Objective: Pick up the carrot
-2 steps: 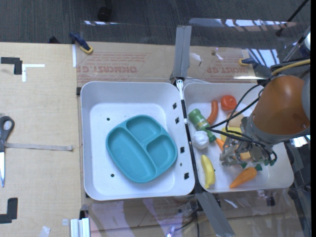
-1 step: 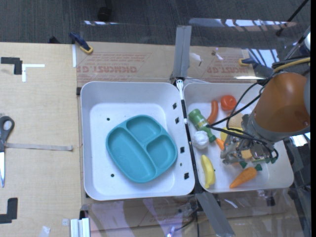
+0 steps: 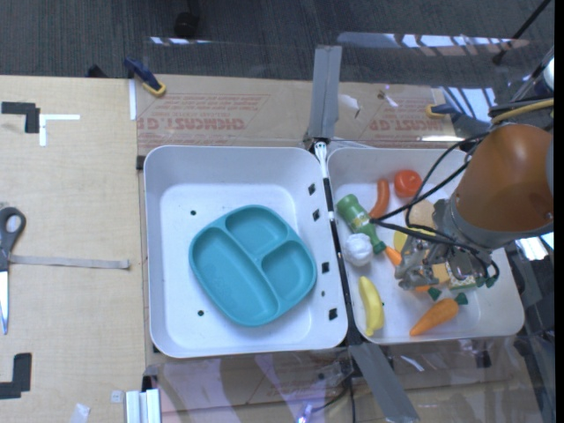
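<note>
On the far left of the bench lie the scissors (image 3: 9, 236), well apart from everything that matters here. To their right is the left bin (image 3: 163, 263), and in it rests a teal tray (image 3: 253, 264) with three compartments; I see nothing lying in them. The divider (image 3: 323, 227) between the two bins is my landmark for the rest.

Just right of the divider, in the right bin (image 3: 507, 320), stands a green bottle (image 3: 356, 216), and below it a small white thing (image 3: 357, 248) which I cannot name with certainty. Lower, near the front wall, lies a banana (image 3: 371, 305). A thin red-orange pepper (image 3: 381, 197) and a round tomato (image 3: 407, 181) are farther right of the divider, near the back wall.

The carrot (image 3: 435, 316) lies still farther right, near the front wall of this bin, with its point toward the banana. It rests on the bin floor, so it is not yet picked up.

The gripper (image 3: 432, 270) hangs just above and behind the carrot, under the orange band of the arm (image 3: 505, 180). Cables and other small things crowd around it, and I cannot tell how the pincer stands, nor whether it touches the carrot.

In my judgement the approach is nearly done, but the grasp and the lift are both left. The carrot shows no sign of being between the pincer's tips.
</note>
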### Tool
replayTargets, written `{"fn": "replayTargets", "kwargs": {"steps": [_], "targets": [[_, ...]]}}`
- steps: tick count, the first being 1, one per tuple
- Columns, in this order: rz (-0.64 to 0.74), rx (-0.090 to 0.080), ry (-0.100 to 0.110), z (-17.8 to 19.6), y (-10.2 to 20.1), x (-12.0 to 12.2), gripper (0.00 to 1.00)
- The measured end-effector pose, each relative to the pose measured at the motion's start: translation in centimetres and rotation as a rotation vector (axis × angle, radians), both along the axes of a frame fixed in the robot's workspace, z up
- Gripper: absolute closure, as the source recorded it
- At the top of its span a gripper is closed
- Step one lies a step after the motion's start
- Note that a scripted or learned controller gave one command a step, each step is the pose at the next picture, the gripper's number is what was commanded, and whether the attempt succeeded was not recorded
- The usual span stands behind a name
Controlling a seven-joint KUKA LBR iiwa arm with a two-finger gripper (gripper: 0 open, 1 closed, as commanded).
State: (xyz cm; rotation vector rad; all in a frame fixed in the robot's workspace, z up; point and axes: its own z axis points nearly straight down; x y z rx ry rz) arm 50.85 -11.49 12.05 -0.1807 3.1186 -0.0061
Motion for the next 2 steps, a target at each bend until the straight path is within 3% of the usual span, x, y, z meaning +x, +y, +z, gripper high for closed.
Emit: {"fn": "replayTargets", "kwargs": {"steps": [1,2], "targets": [[0.330,0.000,0.016,-2.9,-1.5,-1.5,1.00],[0.423,0.000,0.012,7.2,10.1,1.5,1.00]]}}
